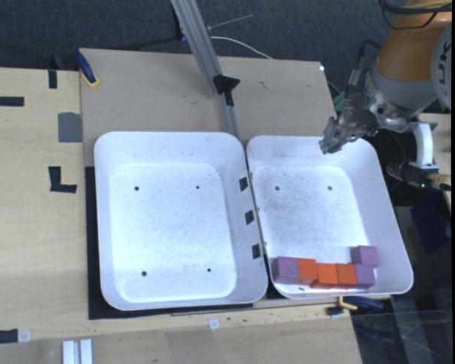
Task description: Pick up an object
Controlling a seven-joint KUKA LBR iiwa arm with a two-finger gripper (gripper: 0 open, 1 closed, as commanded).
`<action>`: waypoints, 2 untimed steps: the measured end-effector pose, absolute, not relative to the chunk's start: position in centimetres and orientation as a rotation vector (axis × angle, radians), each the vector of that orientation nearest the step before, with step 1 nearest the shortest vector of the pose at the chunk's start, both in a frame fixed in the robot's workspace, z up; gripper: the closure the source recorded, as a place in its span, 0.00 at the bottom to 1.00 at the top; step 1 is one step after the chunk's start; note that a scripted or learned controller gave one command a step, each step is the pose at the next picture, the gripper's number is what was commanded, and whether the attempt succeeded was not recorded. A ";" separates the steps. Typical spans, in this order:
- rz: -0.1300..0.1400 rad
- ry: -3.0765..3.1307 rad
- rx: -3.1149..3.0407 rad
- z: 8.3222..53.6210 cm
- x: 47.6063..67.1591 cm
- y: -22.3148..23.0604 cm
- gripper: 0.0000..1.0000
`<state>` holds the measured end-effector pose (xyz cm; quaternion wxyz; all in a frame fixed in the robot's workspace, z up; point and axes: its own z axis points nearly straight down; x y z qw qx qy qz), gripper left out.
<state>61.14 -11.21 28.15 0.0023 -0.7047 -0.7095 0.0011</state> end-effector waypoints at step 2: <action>0.008 -2.222 -2.210 18.6 63.0 -4.6 1.00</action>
